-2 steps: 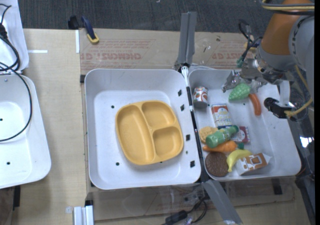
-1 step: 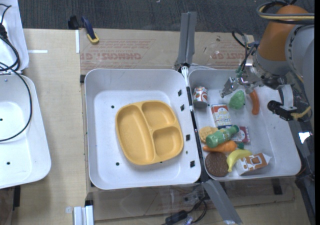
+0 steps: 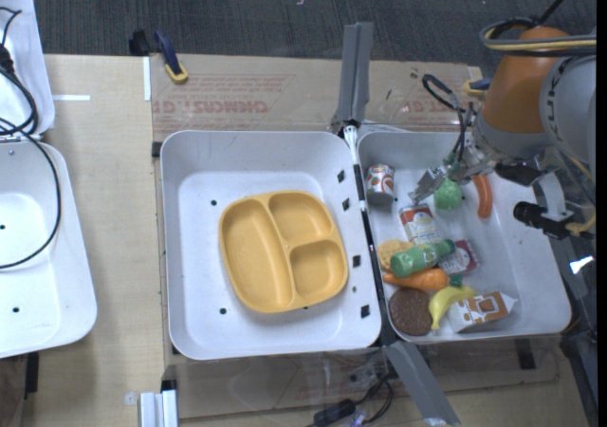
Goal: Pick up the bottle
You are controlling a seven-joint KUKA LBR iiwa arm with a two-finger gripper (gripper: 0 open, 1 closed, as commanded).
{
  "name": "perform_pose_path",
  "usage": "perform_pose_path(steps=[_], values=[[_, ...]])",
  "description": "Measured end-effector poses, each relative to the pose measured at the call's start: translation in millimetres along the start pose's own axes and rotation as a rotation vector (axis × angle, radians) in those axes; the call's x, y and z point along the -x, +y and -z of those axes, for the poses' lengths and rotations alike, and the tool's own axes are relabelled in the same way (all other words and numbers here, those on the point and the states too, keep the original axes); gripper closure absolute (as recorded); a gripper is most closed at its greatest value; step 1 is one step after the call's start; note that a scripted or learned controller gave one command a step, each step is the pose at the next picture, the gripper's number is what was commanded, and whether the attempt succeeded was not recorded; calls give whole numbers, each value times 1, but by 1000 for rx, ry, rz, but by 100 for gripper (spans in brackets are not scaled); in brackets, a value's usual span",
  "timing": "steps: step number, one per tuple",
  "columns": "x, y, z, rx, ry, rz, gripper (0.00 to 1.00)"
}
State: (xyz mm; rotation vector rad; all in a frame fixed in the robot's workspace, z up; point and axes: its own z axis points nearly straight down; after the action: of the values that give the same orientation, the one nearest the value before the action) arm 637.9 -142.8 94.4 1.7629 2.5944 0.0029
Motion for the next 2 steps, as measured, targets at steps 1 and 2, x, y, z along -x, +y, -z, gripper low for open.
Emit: perform_pose_path(steps=[1, 2], values=[[1, 0, 9, 1, -1, -3, 100], [-67, 51, 112, -2, 1, 121, 100]])
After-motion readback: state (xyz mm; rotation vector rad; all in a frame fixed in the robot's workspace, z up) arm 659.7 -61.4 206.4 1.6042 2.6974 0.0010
